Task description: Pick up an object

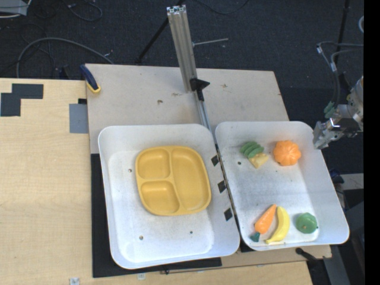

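From my remote desk, the gripper (330,130), jaw state unreadable, hung past the right bin's (325,177) far-right edge, orange (287,152) nearest inward.

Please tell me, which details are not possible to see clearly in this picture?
- Gripper, camera view: small and blurred at the right bin's edge.
- Carrot: its lower tip is tucked against the banana.
- Green-yellow toy: too small to identify.
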Robot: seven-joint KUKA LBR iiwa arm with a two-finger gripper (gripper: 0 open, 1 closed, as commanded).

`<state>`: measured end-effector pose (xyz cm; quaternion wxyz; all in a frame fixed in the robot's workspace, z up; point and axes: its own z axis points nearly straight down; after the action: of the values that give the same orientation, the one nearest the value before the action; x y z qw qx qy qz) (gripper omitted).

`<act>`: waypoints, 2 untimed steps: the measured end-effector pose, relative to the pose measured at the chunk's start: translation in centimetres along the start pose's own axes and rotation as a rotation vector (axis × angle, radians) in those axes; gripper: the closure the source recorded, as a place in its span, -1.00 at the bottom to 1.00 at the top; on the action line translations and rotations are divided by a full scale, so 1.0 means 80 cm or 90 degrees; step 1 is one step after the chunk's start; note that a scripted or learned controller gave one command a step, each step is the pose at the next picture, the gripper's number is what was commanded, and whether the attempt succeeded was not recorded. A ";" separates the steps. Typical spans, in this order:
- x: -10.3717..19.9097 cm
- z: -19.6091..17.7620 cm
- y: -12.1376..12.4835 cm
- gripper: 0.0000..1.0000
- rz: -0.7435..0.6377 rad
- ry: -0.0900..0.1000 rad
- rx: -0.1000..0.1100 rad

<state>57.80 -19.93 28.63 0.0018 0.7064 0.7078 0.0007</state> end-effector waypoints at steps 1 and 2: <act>0.067 -0.002 -0.002 1.00 -0.002 0.002 0.004; 0.135 -0.002 -0.001 1.00 -0.002 0.002 0.004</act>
<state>57.67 -9.16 28.75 -0.0018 0.7052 0.7090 -0.0002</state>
